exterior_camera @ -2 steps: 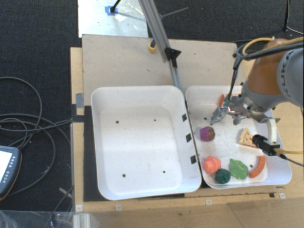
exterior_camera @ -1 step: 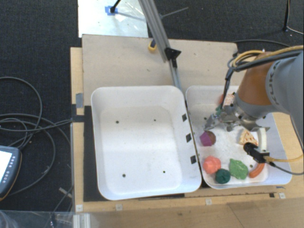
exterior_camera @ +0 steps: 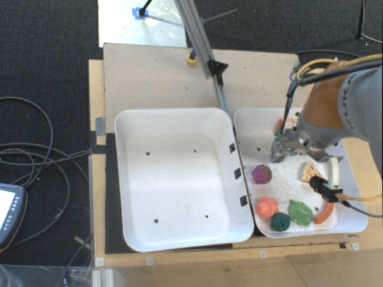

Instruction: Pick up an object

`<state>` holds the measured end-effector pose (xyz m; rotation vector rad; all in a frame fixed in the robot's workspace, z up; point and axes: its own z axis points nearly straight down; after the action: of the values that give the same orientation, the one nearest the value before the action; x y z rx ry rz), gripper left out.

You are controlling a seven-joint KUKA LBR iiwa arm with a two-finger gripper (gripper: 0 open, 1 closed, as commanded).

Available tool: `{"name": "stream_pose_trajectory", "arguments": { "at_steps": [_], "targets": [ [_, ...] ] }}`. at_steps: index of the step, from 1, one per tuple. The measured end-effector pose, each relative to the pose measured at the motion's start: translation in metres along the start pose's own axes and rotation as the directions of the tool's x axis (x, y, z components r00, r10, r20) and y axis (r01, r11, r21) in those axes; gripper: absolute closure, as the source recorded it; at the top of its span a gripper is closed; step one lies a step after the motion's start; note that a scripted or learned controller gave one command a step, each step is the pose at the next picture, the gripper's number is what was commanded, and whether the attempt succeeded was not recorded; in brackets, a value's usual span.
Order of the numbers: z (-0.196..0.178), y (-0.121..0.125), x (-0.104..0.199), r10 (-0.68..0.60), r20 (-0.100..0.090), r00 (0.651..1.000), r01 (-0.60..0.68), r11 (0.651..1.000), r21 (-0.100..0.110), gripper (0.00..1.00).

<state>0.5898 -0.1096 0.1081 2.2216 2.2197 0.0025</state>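
My gripper (exterior_camera: 277, 155) hangs low inside the right bin (exterior_camera: 251, 119), near its middle left, with the grey arm and orange band reaching in from the right. A purple ball (exterior_camera: 261, 174) lies just below and left of the fingertips, apart from them. Further toward the front lie a pink-orange ball (exterior_camera: 267, 207), a dark teal ball (exterior_camera: 280, 222), a green leafy piece (exterior_camera: 300, 213) and an orange sausage shape (exterior_camera: 324, 213). A tan wedge (exterior_camera: 309, 171) sits beside the wrist. A small red-orange thing (exterior_camera: 279, 125) peeks out behind the gripper.
The left bin (exterior_camera: 128, 124) stands beside the right one, and their rims meet along a wall with black clips (exterior_camera: 237, 173). A slanted metal pole (exterior_camera: 197, 28) crosses the back of the bench. Cables lie on the floor at the left.
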Motion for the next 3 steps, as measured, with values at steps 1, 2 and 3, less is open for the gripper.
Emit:
{"name": "stream_pose_trajectory", "arguments": {
  "at_steps": [1,2,3],
  "targets": [
    [-0.060,0.009,-0.007,-0.004,0.002,1.000,0.004,1.000,-0.006,1.00],
    [-0.102,0.010,-0.007,-0.006,0.002,1.000,0.006,1.000,-0.004,1.00],
    [-0.097,-0.006,0.047,-0.010,-0.002,1.000,0.010,1.000,0.002,1.00]
  ]
}}
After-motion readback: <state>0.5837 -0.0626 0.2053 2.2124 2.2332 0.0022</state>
